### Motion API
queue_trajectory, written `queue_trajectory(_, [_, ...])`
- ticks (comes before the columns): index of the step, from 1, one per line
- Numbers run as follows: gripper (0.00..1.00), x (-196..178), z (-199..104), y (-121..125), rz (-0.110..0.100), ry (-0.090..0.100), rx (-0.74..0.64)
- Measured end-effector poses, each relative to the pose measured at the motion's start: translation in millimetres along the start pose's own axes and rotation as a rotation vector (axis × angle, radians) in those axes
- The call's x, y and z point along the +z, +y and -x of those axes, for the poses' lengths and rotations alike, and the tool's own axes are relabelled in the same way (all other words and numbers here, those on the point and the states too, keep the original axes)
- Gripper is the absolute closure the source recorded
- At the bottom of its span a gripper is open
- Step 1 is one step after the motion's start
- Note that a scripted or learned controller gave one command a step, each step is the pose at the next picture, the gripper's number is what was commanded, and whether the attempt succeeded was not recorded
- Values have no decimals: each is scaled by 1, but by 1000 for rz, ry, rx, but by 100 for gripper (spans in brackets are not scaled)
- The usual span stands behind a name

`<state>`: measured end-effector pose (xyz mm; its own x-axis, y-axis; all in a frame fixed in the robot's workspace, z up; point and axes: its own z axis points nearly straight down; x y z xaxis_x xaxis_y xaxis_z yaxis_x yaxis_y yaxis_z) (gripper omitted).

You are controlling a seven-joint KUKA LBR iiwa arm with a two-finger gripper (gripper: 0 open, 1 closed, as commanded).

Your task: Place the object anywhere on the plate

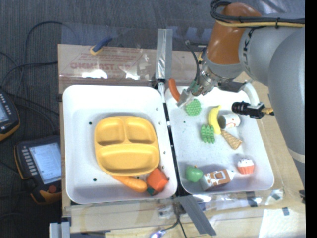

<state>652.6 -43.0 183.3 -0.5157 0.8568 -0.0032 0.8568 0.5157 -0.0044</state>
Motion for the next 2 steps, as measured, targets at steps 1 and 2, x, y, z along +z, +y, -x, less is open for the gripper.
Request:
queue_trajectory(1, [100, 0, -77, -12, 4, 3, -259])
queue_trajectory(2, [100, -27, -131, -26, 5, 3, -457])
